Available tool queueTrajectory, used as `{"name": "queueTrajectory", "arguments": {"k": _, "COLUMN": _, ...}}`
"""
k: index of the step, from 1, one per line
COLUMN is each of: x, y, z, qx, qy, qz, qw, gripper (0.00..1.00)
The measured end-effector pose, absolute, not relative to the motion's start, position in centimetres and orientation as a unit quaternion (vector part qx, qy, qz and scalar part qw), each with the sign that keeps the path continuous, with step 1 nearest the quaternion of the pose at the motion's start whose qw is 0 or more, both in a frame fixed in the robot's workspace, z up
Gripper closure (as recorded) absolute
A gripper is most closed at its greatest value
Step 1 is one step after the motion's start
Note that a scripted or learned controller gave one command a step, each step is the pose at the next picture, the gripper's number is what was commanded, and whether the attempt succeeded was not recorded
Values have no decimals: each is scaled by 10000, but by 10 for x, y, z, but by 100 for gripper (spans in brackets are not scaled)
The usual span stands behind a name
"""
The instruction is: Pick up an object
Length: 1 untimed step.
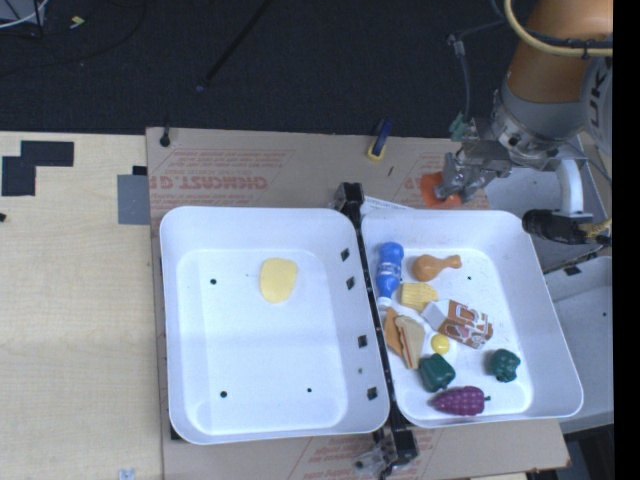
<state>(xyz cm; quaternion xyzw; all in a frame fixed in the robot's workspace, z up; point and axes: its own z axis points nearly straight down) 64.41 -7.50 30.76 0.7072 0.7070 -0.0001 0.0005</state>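
Arm: grey, orange band above the wrist, entering from the right and hanging over the far rim of the right bin (545, 298).
Gripper (458, 184): above the bench just beyond the right bin's far edge, with something orange directly under or behind it; whether that is held cannot be told.
Pincer state: cannot tell.
Right bin contents: blue bottle (388, 264), brown drumstick (437, 265), yellow wedge (417, 294), brown-and-white carton (466, 324), tan bread-like piece (404, 336), small yellow ball (440, 344), two dark green pieces (436, 372) (505, 364), purple grape cluster (460, 401).
Left bin (190, 268): one pale yellow piece (279, 279), alone, well apart from the arm.
Nearest candidates: the drumstick and the bottle, both nearer the camera than the gripper, inside the far end of the right bin.
Deciding relation: the drumstick lies almost straight toward the camera from the gripper; its long axis runs roughly left to right across the bin, thin end to the right.
Judged requirement: the gripper must come inward over the rim and descend, fingers closing across the drumstick's short width.
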Motion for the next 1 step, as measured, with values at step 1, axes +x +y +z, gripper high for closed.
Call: {"name": "queueTrajectory", "arguments": {"k": 1, "x": 613, "y": 32, "z": 265, "qx": 7037, "qy": 7105, "qz": -15, "qw": -40, "gripper": 100}}
